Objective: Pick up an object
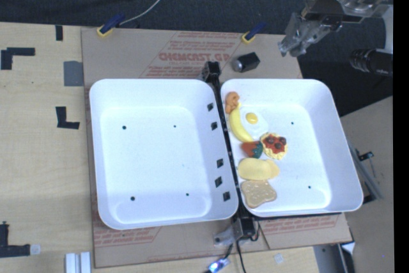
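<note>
Best reached by swinging the gripper [295, 43], fingers apart and empty at two o'clock beyond the right bin [319, 137], down toward seven o'clock over the toy banana [238, 126] along that bin's left wall, closing across its narrow width.

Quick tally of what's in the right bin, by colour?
Yellow: 2, the banana and the pale yellow piece
White and yellow: 1, the fried egg
Orange: 1, the small orange piece
Tan: 1, the toast slice
Mixed red, green and yellow: 1, the round topped piece
Total: 6
</note>
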